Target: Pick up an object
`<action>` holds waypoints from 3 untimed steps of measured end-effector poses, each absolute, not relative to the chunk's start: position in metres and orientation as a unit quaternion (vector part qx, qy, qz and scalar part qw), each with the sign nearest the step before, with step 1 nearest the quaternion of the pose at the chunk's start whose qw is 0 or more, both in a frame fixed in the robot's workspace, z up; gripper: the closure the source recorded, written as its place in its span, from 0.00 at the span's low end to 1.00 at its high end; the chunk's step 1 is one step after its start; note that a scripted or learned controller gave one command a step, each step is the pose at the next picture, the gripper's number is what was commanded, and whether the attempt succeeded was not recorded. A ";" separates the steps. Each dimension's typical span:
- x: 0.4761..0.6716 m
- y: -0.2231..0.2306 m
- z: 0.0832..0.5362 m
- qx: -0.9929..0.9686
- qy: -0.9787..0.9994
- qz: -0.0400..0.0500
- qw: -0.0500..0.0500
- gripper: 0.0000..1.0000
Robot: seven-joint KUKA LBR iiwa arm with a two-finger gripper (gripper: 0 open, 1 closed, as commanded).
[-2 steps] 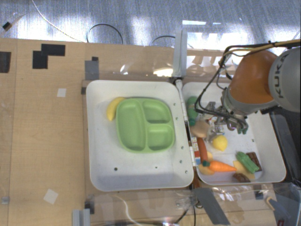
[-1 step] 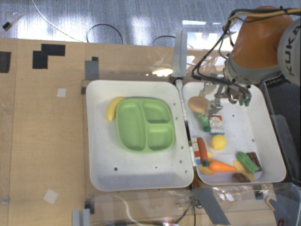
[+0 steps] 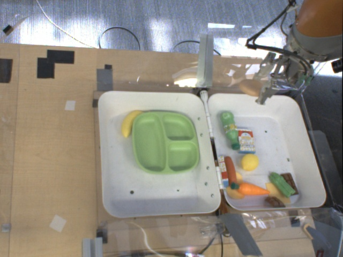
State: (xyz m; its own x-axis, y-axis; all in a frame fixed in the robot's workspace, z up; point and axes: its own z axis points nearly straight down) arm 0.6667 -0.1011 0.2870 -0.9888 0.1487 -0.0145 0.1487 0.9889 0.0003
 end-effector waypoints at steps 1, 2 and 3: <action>0.648 -0.046 0.256 0.064 0.998 0.001 0.003 1.00; 0.603 -0.201 0.184 0.008 1.000 -0.002 0.001 1.00; 0.630 -0.161 0.104 0.133 0.991 -0.001 0.008 1.00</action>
